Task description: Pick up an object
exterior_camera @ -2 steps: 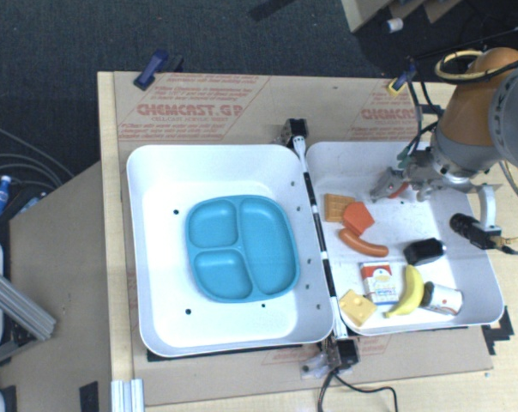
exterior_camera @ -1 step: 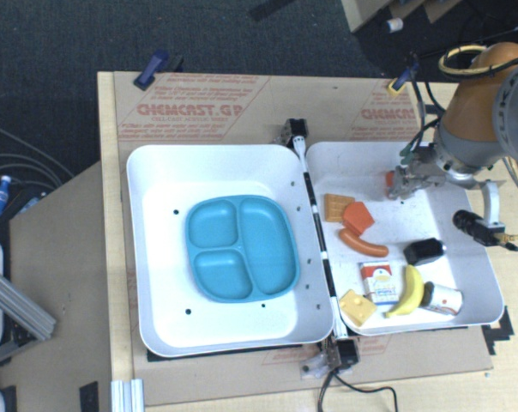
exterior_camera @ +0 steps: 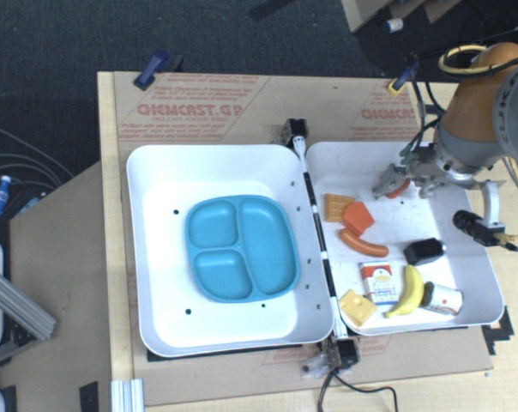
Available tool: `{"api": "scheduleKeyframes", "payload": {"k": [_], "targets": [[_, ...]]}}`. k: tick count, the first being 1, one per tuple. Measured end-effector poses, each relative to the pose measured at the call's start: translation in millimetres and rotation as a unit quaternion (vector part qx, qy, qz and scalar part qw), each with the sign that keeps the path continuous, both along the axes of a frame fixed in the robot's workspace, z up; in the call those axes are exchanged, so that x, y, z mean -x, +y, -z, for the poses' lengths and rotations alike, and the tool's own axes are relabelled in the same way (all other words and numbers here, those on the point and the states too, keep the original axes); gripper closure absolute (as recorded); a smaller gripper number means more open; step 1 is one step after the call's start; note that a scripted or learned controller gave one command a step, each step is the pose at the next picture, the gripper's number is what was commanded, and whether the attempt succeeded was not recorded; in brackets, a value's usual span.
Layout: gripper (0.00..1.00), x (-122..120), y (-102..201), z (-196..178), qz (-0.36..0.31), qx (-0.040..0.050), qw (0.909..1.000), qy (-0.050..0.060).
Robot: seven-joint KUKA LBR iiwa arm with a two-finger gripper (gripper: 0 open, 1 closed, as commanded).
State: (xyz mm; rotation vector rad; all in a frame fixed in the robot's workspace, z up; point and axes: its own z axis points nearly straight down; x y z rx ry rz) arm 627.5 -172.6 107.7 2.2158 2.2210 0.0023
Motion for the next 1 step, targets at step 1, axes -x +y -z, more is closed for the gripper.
{"api": "scheduleKeyframes", "payload": {"k": [1], "targets": [[0.00,-39.3,38.6,22.8,0.000,-0.0011,1.0000,0.001]]}}
